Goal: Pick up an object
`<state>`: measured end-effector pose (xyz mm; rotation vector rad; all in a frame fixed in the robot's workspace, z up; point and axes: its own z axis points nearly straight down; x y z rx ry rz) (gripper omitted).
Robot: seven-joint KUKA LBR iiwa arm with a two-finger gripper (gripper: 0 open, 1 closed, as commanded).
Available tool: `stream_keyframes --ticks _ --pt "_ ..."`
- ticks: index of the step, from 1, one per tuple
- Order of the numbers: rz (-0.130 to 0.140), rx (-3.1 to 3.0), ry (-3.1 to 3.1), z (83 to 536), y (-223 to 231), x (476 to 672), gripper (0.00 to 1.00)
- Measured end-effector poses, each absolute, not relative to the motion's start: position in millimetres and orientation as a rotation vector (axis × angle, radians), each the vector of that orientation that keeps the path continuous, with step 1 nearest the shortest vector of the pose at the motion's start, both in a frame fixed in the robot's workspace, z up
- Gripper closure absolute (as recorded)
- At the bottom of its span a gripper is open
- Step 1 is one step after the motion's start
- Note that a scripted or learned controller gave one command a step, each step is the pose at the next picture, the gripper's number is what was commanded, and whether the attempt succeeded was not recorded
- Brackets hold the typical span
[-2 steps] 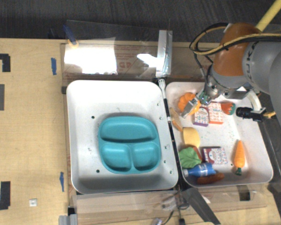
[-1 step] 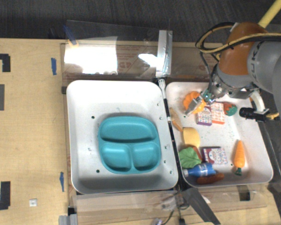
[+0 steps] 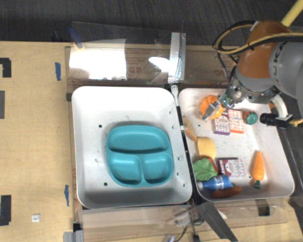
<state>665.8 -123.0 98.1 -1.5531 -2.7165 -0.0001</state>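
Note:
My gripper [image 3: 213,112] hangs low over the far left part of the right bin [image 3: 279,150]. It is right against an orange rounded toy [image 3: 208,104], which lies just to its left. A pink and white box [image 3: 229,122] sits directly to its right, with a green ball [image 3: 250,118] beyond that. The gripper body hides part of the orange toy, so contact is unclear.
The right bin also holds a yellow block [image 3: 206,146], a green leafy toy [image 3: 204,169], a dark red box [image 3: 231,166], a carrot [image 3: 257,166], a blue bottle [image 3: 217,183] and a brown sausage [image 3: 227,191]. A teal divided tray [image 3: 139,154] lies in the left bin [image 3: 86,110].

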Motion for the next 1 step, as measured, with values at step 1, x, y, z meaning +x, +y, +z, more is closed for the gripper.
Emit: stream_keyframes --ticks 1 --pt "-0.01 -1.405 -2.819 188.3 -32.8 669.7 1.0"
